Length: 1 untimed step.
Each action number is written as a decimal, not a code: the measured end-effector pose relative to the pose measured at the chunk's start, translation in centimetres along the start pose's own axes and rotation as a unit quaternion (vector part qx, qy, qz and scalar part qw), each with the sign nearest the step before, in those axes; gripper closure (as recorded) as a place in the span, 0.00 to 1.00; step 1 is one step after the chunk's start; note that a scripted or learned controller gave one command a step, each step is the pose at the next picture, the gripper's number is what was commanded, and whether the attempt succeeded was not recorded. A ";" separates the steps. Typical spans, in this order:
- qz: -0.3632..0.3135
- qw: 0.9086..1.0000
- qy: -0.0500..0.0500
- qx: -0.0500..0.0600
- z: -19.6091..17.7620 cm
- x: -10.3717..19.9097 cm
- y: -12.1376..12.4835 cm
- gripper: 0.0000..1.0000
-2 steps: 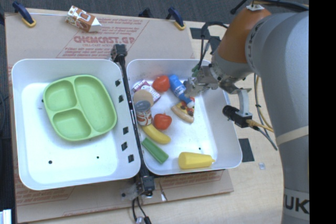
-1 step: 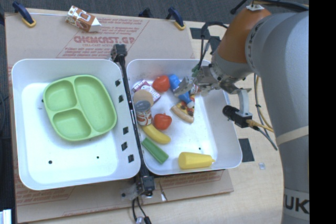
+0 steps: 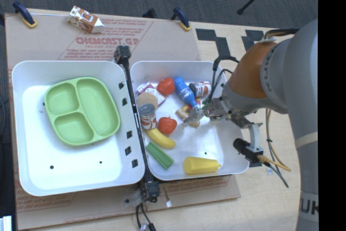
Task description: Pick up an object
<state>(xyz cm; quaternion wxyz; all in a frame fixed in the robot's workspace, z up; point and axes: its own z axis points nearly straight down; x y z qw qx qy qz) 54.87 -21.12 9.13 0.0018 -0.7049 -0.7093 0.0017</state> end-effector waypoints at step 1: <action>-0.002 1.000 0.000 0.000 -1.1 0.1 0.1 1.00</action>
